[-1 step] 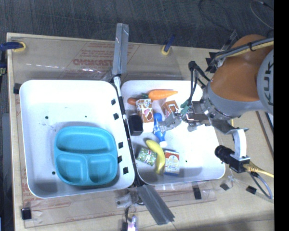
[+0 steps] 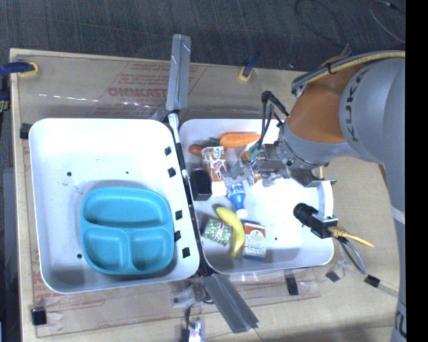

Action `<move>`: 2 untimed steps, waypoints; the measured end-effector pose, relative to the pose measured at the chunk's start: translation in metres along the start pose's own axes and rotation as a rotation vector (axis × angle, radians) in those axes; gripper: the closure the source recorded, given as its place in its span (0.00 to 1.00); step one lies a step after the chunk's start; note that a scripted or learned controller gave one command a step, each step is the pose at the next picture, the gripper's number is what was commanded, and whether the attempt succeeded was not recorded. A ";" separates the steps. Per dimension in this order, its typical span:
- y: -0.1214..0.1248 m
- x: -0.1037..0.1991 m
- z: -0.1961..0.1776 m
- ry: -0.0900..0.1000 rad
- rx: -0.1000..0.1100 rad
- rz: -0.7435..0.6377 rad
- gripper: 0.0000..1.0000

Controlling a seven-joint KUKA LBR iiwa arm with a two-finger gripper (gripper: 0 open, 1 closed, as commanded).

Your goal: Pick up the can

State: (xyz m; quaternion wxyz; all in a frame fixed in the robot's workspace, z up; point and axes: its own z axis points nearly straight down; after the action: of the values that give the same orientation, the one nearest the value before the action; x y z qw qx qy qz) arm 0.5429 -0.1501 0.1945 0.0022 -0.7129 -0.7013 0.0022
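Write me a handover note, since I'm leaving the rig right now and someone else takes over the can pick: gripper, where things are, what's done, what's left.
Gripper: low in the right bin, over the clutter near its upper middle; I cannot tell if it is open or shut, or whether it grips anything.
Can: likely the small green-patterned item at the bin's lower left, against the banana; it lies in the bin, apart from the gripper.
Nearby: a carrot at the top, a small carton right of the banana.
Left bin: a blue divided tray.
Done: nothing visibly lifted.
Left: reach the can, grasp, lift.
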 end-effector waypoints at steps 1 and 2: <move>0.019 -0.042 0.104 0.001 -0.001 0.312 0.00; 0.098 0.012 0.105 -0.006 0.012 0.249 0.00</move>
State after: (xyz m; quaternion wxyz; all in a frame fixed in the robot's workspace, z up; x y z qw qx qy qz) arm 0.6403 -0.1395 0.0889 0.0039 -0.7945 -0.6072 0.0087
